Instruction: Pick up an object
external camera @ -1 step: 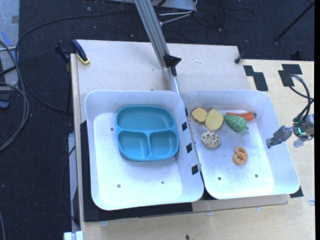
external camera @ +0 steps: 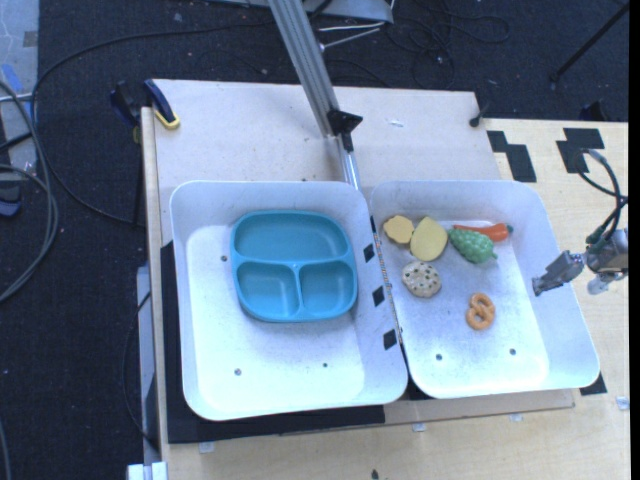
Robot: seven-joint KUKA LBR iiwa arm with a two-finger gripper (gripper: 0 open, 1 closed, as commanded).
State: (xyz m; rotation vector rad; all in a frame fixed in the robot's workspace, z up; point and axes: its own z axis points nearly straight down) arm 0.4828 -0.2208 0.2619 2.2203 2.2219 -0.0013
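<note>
Nearest of all is the pale wooden bench (external camera: 480, 448), its front edge cut off at the bottom. On it sits the right bin (external camera: 570, 368), my landmark, shallow and white. Just left of the right bin, touching it along the seam, lies the left bin (external camera: 200, 368), and a blue tray (external camera: 295, 265) with 3 compartments rests in it. Small black tags (external camera: 380, 288) sit along that seam; what they are I cannot make out.

Inside the right bin, the closest piece is a pretzel (external camera: 480, 311), right of centre. Just beyond it and to its left is a speckled cookie (external camera: 422, 279). Against the bin's far wall are 3 more things: a yellow piece (external camera: 429, 239), an orange-yellow slice (external camera: 398, 230) touching it on the left, and a green toy (external camera: 475, 244) with an orange-red end, partly overlapping something white behind it. Their exact kinds are too small to tell.

My gripper (external camera: 548, 278) hangs over the right bin's right rim, well apart from all 5 objects. It is blurred and partly cut off; whether it is spread or pressed together I cannot tell. Nothing shows in it.

Beyond the right bin, black tape marks (external camera: 515, 153) lie on the bench. A slanted metal pole (external camera: 305, 48) rises from the bin's far left corner, crossing the view. Cables (external camera: 60, 198) trail on the dark floor.
</note>
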